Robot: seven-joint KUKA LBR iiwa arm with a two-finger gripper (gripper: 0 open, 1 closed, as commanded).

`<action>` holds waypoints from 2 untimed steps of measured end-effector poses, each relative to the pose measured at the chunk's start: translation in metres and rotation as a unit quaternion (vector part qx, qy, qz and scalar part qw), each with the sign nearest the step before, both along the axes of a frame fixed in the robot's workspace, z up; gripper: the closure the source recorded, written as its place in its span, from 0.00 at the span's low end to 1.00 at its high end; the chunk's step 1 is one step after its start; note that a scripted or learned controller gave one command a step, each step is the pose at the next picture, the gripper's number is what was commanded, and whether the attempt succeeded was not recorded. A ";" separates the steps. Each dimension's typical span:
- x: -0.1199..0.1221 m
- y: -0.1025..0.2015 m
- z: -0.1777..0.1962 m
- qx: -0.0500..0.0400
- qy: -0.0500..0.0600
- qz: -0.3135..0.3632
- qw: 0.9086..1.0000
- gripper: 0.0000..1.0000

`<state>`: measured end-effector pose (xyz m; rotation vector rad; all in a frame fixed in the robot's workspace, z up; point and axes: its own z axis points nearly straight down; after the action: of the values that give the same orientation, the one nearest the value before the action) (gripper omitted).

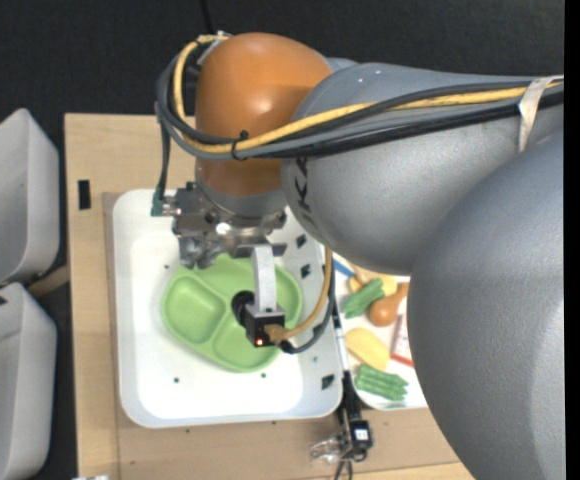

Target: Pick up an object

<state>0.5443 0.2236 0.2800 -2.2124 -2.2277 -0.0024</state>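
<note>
A light green divided plate point(205, 313) lies in the left white bin point(140, 298), toward its middle. The arm reaches in from the right and its orange wrist band covers the bin's far part. My gripper point(210, 250) hangs just over the plate's far edge. Its fingertips are hidden among the wrist hardware. In the right bin point(410, 393) lie toy foods: a green piece point(365, 295), an orange-brown piece point(383, 311), a yellow piece point(366, 347) and a ridged green piece point(382, 383).
The big grey arm covers most of the right bin and the upper right of the view. The wooden bench point(90, 268) shows around the bins. Pale grey padded blocks point(5, 218) stand at the left edge.
</note>
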 end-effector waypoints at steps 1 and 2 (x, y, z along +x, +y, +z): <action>0.003 -0.003 0.007 -0.001 0.001 -0.001 1.000 1.00; 0.009 -0.004 -0.157 -0.004 0.006 -0.004 1.000 1.00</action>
<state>0.5536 0.2197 0.1233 -2.2192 -2.2177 0.0188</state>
